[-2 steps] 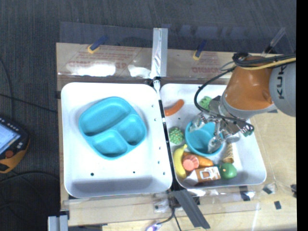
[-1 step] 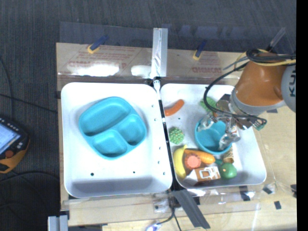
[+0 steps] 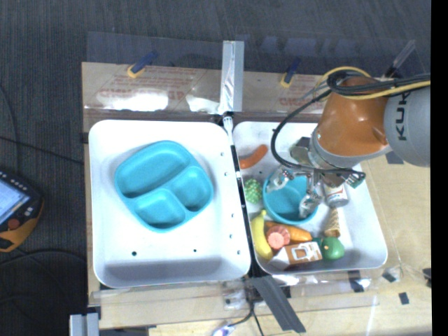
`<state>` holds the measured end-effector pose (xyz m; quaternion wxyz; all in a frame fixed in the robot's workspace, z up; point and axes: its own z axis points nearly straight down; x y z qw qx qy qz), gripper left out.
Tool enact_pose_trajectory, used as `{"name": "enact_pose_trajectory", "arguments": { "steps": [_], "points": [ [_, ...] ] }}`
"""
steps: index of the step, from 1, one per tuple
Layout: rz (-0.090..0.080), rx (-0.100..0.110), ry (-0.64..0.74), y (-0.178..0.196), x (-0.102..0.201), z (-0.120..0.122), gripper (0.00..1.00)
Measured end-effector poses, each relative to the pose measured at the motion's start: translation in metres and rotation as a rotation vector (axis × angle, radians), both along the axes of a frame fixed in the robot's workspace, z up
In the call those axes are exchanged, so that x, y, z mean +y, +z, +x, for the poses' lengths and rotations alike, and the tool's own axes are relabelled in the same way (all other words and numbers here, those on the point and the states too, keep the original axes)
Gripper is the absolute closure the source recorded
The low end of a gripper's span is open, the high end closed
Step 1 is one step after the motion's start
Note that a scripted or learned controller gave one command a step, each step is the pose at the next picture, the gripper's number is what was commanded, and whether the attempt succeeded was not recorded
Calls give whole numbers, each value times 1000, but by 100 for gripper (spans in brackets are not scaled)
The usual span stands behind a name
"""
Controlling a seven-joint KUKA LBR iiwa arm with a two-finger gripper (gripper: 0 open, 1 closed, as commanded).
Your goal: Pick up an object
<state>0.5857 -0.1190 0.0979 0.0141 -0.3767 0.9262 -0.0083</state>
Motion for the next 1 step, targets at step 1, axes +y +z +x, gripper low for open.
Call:
{"name": "enact_pose_trajectory", "arguments": {
  "steps": [1],
  "points": [
    [5,5,77,-1,-52,21,0]
  ]
}}
